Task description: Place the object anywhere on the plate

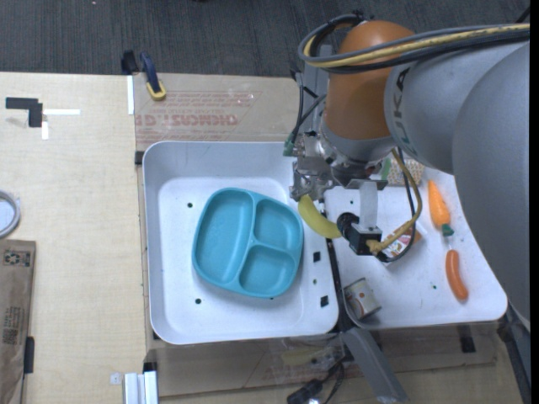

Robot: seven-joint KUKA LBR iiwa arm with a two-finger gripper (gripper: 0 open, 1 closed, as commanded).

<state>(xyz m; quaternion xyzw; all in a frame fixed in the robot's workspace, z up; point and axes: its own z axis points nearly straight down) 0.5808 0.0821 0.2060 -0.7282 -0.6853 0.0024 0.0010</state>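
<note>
Banana (317, 218) (curved, yellow) beside plate (248, 241)

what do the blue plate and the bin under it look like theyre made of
Plate: likely moulded plastic, even turquoise colour, soft satin sheen, rounded dividers between three compartments. Bin: probably thin white plastic or coated metal, smooth with a faint gloss; the look leaves it open.

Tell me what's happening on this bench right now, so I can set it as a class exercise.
A grey KUKA arm reaches in from the right, its gripper over the divide between the two white bins. A yellow banana sits just under the gripper; whether it is actually gripped is unclear. The blue divided plate lies in the left bin with nothing on it. A carrot and a sausage lie in the right bin.
</note>
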